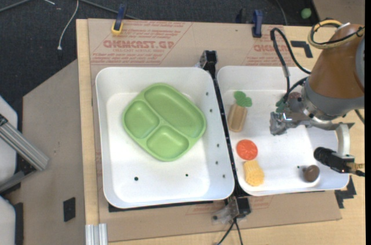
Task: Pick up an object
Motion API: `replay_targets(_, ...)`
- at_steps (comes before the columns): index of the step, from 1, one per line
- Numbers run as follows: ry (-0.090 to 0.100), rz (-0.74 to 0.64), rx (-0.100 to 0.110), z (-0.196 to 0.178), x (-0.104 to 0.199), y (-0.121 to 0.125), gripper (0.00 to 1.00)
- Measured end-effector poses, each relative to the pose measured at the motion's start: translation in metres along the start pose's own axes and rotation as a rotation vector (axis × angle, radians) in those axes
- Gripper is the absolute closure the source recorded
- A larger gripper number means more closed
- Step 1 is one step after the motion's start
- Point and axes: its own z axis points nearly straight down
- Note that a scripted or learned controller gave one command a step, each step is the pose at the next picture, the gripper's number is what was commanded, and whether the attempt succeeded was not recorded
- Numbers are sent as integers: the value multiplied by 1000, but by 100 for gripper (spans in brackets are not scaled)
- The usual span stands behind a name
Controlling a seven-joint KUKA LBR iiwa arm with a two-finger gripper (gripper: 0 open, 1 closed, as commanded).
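In the right bin [272, 79] lie a tan block with a green leafy top [238, 113], a red-orange round piece [247, 149], a yellow corn-like piece [253, 173] and a small brown object [311, 173]. My gripper [279, 123] hangs over the right bin's middle, to the right of the tan block and above the red piece. Nothing shows between its tips. The arm's grey and orange body covers the bin's right side.
The left bin [116, 174] holds a green divided plate [164, 121]. A black clamp [208, 58] sits at the top of the rim between the bins. Cables run over the cardboard at the upper right. Bare white floor lies between my gripper and the brown object.
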Motion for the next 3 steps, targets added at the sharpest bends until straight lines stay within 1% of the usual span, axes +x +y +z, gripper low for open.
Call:
replay_targets(1,0,1,0,63,-3,-1,0)
replay_targets(2,0,0,-3,80,-2,-1,0)
replay_targets(3,-1,1,-7,68,-3,-1,100)
